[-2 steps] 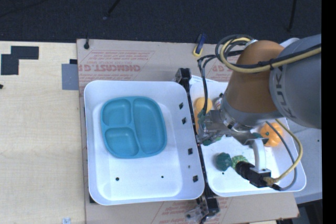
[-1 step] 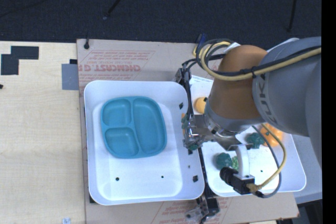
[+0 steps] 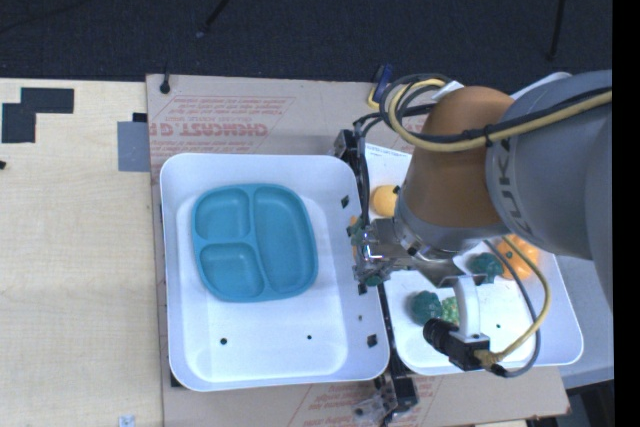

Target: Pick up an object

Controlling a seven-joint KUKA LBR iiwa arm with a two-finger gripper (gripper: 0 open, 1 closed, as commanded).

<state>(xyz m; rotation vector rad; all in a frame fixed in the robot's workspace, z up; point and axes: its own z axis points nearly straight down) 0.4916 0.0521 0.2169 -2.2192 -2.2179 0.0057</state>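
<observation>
- Two white bins sit side by side on a brown sheet [image 3: 230,115] laid over the pale worktop [image 3: 70,265].
- Left bin [image 3: 172,245], centre-left of the frame: a blue plate [image 3: 254,242] with three compartments lies flat in its upper half.
- Tool [image 3: 372,257], just right of centre: it hangs over the divide between the bins, below the grey and orange arm [image 3: 470,165]. Whether it is spread or pressed together cannot be told.
- Right bin [image 3: 565,340], lower right, is largely covered by the arm.
- A yellow ball [image 3: 383,201] lies at the right bin's upper left, just above the tool.
- Lower down, a teal lump [image 3: 424,304] lies with a green piece [image 3: 450,311] just beside it.
- Further right, a small teal thing [image 3: 487,265] and an orange thing [image 3: 520,255] are partly hidden by the arm.
</observation>
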